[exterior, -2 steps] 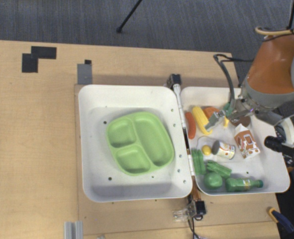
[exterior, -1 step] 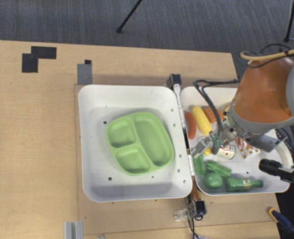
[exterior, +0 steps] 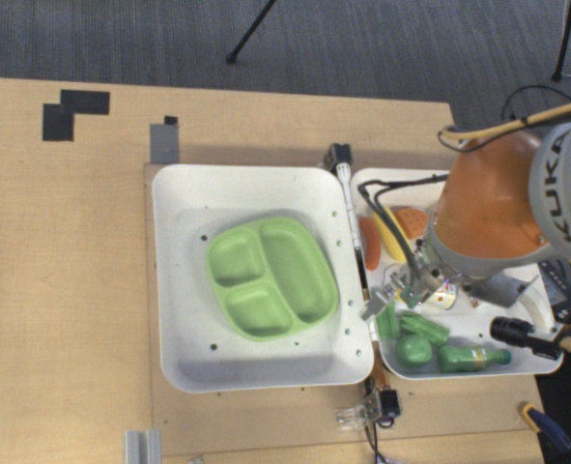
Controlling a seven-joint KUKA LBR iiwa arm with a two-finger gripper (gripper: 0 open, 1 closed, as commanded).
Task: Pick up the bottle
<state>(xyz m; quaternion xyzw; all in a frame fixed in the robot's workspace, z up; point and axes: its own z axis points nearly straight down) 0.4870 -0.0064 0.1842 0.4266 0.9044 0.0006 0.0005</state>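
The bottle point(exterior: 473, 358) is lying on its side near the front edge of the right bin point(exterior: 459, 370), green w/ a yellowish label, untouched as far as I can tell, so the pick isn't done yet. The arm point(exterior: 493, 206) is reaching in from the right, w/ the gripper point(exterior: 401, 293) hanging low over the bin's left part, near the wall btwn the two bins. It's sitting just above a cluster of green items point(exterior: 411, 334), well to the left of the bottle, not over it. Judging from that, approach is underway but grasp and lift are both left, and the gripper looks off-target for the bottle. Finger state: can't tell, metal bits are blurring into clutter and nothing is clearly showing btwn them. Orange wrist band is covering much of the right bin's back half; a yellow thing point(exterior: 391, 232) and a red thing point(exterior: 370, 243) are poking out beside it, only partly seen. The left bin point(exterior: 184, 288) is holding a green tray point(exterior: 271, 276).
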